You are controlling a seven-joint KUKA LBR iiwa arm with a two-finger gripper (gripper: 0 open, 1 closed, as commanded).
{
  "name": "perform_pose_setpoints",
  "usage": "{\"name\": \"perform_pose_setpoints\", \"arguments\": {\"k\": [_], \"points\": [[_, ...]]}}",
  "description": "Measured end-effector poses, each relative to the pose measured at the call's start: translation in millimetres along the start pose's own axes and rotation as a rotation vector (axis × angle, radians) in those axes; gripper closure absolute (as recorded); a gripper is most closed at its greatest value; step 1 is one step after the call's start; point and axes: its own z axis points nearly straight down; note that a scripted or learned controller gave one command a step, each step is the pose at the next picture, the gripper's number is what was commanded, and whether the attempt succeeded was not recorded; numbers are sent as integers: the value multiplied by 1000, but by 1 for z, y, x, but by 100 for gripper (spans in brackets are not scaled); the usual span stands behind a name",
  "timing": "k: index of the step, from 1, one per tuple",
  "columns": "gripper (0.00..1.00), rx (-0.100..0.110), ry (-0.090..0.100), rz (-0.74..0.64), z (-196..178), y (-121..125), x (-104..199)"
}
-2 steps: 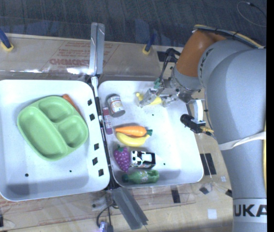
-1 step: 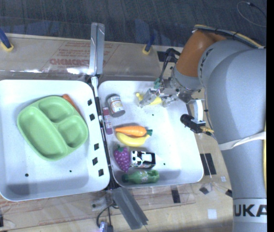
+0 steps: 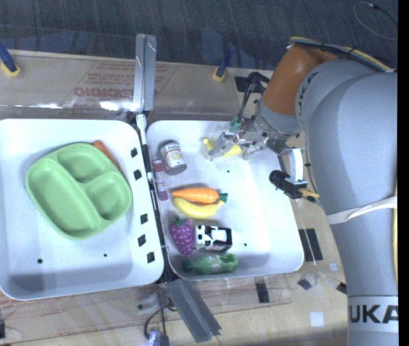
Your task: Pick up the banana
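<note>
The banana [image 3: 194, 208] is yellow and lies near the middle of the right bin [image 3: 280, 225], right under an orange carrot [image 3: 198, 194] that touches it. My gripper [image 3: 229, 145] is low over the bin's far part, well above and right of the banana in the camera view. A small yellow object [image 3: 212, 147] sits at the gripper's tip; whether it is gripped is unclear.
A small can [image 3: 172, 156] stands left of the gripper. Purple grapes [image 3: 182, 235], a black-and-white carton [image 3: 213, 236] and a green vegetable [image 3: 210, 264] lie at the bin's near side. The left bin [image 3: 16, 265] holds a green divided plate [image 3: 80, 187] with an orange item [image 3: 103, 150] behind it.
</note>
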Motion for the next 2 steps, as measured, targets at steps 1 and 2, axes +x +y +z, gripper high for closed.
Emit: {"name": "perform_pose_setpoints", "arguments": {"k": [1, 2], "points": [[0, 0, 0, 0, 0, 0, 0], [0, 2, 0, -99, -98, -1, 37]]}}
